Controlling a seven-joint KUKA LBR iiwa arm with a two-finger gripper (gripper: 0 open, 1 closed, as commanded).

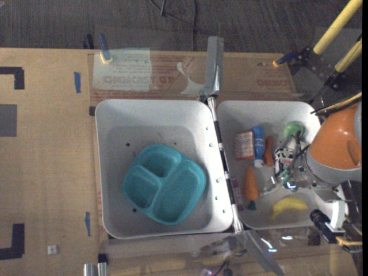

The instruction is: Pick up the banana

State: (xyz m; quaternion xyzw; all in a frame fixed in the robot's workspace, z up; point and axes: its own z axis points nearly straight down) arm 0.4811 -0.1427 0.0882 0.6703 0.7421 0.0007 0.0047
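Two shallow white bins sit side by side on a wooden bench, seen from above at a slant. The left bin (115, 119) holds a teal divided plate (165, 183), lying a little off-centre toward the near wall. The right bin (241, 111) is the busy one, and everything below is placed relative to the banana (288, 206), which lies flat on the bin floor near the front wall, nothing touching it.

Just left of the banana stands an orange carrot (251, 184). Farther back from it lie a small red and white box (244, 145), a blue bottle (259, 144) and a green-topped item (294, 130), with a black and white patterned object (282, 157) between these and the banana.

The grey arm with its orange band (338, 144) enters from the right. Its gripper (287, 180) hangs just behind the banana, close above it, beside the patterned object. Whether it is open or closed cannot be told; the metal parts blur together.

Judging from this, the gripper seems slightly behind the banana, so a straight descent could land on the banana's back edge and push it toward the front wall. It could also catch the patterned object instead. The banana's curved, smooth skin may slip from a shallow grip.
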